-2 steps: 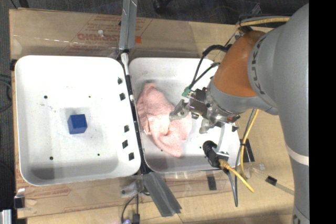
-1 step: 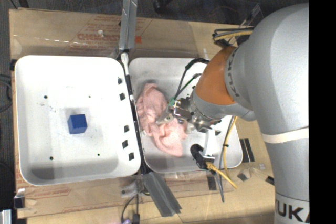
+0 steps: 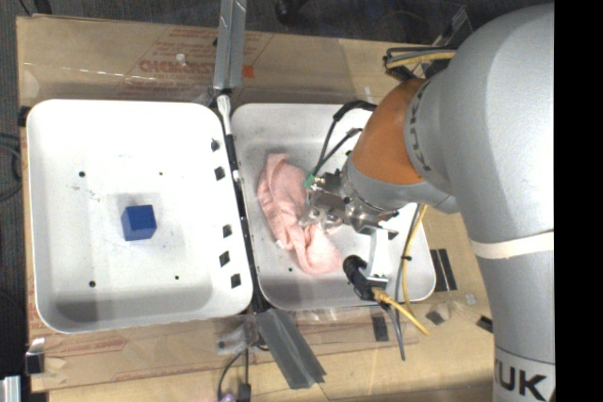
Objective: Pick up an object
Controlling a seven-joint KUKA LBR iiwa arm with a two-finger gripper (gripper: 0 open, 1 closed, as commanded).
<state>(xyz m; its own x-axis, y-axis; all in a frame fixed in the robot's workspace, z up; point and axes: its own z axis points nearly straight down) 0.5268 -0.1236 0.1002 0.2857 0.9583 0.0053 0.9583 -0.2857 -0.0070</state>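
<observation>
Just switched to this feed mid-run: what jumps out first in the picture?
The big grey arm with its orange band fills the right side, bent down over the right bin. Its pincer sits right at a crumpled pink cloth lying in that bin. In the left bin, a small blue cube stands alone on the white floor.

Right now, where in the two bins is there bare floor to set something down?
The left bin has the most room: only a blue cube sits left of its centre, with bare floor all around it. The right bin is crowded: a pink cloth lies in its left half and the tool and arm cover its right. A bare strip remains along its far wall.
</observation>
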